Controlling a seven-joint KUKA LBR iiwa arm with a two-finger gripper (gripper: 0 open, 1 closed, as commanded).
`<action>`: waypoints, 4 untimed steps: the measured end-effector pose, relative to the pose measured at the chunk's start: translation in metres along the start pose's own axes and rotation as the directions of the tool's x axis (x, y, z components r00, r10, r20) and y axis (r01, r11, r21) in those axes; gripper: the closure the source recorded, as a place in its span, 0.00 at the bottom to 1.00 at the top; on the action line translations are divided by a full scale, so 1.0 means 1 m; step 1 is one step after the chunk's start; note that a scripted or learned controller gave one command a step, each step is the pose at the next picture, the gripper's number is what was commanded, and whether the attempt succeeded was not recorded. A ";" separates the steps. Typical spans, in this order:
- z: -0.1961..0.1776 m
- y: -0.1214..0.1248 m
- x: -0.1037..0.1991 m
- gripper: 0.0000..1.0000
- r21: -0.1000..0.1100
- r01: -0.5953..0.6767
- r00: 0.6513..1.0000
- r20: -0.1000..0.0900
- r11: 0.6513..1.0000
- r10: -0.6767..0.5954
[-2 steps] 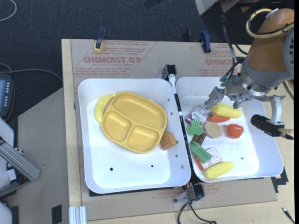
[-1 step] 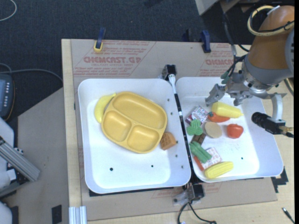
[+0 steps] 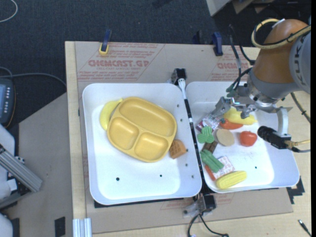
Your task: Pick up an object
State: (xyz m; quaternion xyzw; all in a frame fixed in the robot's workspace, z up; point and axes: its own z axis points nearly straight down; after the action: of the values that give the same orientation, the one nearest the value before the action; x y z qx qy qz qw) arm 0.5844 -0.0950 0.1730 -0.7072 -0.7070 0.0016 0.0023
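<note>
My gripper (image 3: 233, 105) hangs low over the far part of the right bin (image 3: 284, 167), the arm coming in from the right. Right beneath it lie a yellow toy (image 3: 240, 116) and an orange-red piece (image 3: 231, 126). A red tomato (image 3: 248, 138) and a tan round piece (image 3: 225, 138) sit just in front of them. Nothing shows between the gripper's tips.
The right bin also holds a crinkled wrapper (image 3: 207, 123), green pieces (image 3: 206, 135), a brown block (image 3: 211, 147), a white packet (image 3: 225, 164) and a corn cob (image 3: 231, 179). In the left bin (image 3: 98, 177) lie a yellow divided plate (image 3: 142, 129) and a brown pastry (image 3: 177, 149).
</note>
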 end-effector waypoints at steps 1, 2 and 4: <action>0.044 -0.003 -0.003 0.00 0.000 -0.001 1.000 0.000 1.000 0.001; 0.081 0.003 -0.003 0.00 -0.019 0.001 1.000 0.002 1.000 -0.001; 0.022 0.010 0.001 1.00 -0.011 0.001 1.000 0.002 1.000 -0.001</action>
State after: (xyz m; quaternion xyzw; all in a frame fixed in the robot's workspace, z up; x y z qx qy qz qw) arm 0.5938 -0.0944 0.1507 -0.7067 -0.7076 -0.0015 -0.0021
